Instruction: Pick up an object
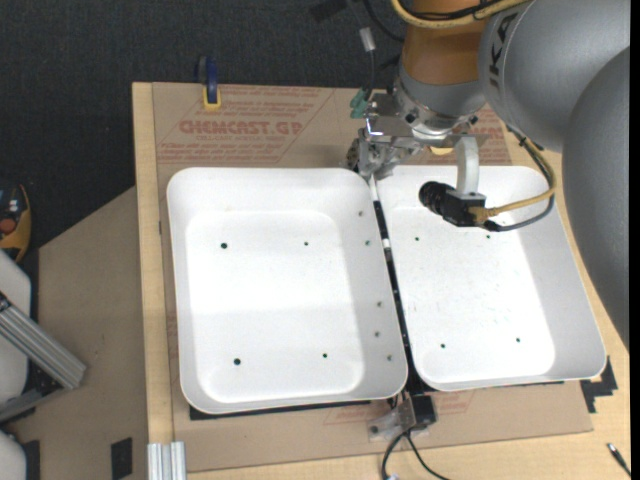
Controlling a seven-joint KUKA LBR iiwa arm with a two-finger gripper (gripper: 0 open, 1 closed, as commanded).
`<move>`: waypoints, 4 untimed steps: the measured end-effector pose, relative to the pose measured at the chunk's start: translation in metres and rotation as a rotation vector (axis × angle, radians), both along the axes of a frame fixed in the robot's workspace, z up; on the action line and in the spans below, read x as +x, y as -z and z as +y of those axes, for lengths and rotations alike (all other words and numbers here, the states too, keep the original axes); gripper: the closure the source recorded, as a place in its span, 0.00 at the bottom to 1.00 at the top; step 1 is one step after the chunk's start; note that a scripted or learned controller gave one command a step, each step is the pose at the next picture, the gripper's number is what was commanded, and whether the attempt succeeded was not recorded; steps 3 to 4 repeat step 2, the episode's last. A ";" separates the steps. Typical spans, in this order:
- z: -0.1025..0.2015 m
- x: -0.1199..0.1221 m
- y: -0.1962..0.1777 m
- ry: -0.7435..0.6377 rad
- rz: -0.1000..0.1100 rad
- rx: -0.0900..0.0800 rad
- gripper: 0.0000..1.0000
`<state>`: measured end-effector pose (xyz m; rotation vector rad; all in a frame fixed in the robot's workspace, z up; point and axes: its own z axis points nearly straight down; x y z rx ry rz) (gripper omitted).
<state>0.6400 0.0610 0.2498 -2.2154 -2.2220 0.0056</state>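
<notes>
Gripper (372,158) position, camera view: it hangs at the far side of the scene, directly above the seam where the left bin (190,268) and the right bin (500,318) meet, close to their far rims. The arm (570,78) enters from the right, and its orange band (445,23) sits just above the wrist. Whether the gripper is wide, narrow or closed on anything cannot be told, because wrist hardware and cabling crowd the tip. Both bins rest on a brown board (260,133), with a blue clamp (209,78) at the board's far left edge. Each bin floor carries four small dark dots (224,246); these read as fixings, not loose items. The location of the object to be picked cannot be determined from this view; if it lies under the tip, at the seam by the far rims, it is hidden. Weight, stiffness, surface grip and fragility therefore cannot be judged. As a precaution, treat the object as light and possibly slippery. A position against a rim would restrict approach, so take it across its narrowest free dimension, clear of the bin walls.
</notes>
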 end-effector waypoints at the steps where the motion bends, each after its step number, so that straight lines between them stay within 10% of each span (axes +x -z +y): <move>1: -0.006 -0.014 -0.037 0.004 -0.010 0.000 1.00; 2: 0.131 -0.046 -0.024 -0.012 -0.001 0.005 1.00; 4: 0.131 -0.046 -0.024 -0.012 -0.001 0.005 1.00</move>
